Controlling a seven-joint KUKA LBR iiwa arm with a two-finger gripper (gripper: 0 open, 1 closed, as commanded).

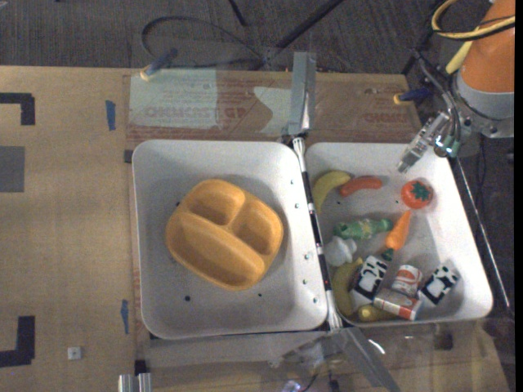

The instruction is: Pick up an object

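two white bins sit side by side on the tabletop (65, 243). the left bin (155, 178) holds one orange divided plate (225, 233). the right bin (466, 243) holds one tomato (417, 193), one carrot (399, 230), two bananas and two black-and-white cartons. the gripper (409, 160) hovers over the right bin's far edge; whether its fingers are spread cannot be told.

Bins (155, 170) looking like smooth white plastic; tray (225, 233) showing glossy orange plastic; bench (65, 219) reading as matt wood.
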